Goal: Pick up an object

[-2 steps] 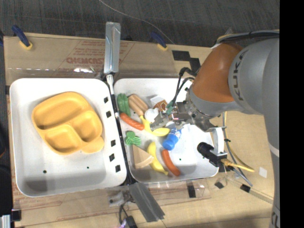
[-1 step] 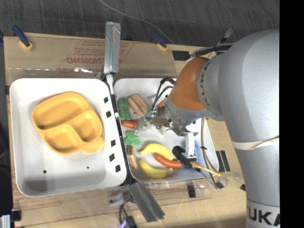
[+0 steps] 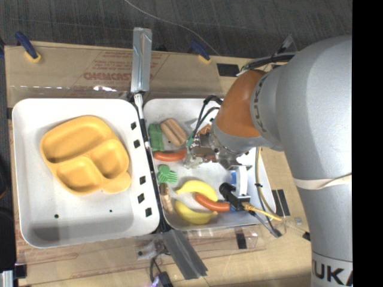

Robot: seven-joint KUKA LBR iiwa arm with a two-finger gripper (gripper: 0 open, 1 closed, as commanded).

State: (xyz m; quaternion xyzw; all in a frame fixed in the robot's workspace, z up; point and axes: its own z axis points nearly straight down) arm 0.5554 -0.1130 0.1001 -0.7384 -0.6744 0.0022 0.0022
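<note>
You cannot see much of the right bin (image 3: 179, 107): the arm (image 3: 311, 118) covers its right half. The gripper (image 3: 197, 151) is too dark and cluttered to read. The yellow banana (image 3: 194, 211) lies partly under an orange piece (image 3: 210, 203).

2 bins side by side on the bench (image 3: 60, 52)

Left bin (image 3: 24, 160) holds a divided tray (image 3: 85, 154); right bin (image 3: 179, 107) holds a sausage (image 3: 173, 131) far, a banana (image 3: 194, 202) near.

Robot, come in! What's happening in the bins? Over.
Gripper low in right bin, by orange hotdog. Grip unconfirmed. Arm covers bin's right side.
</note>
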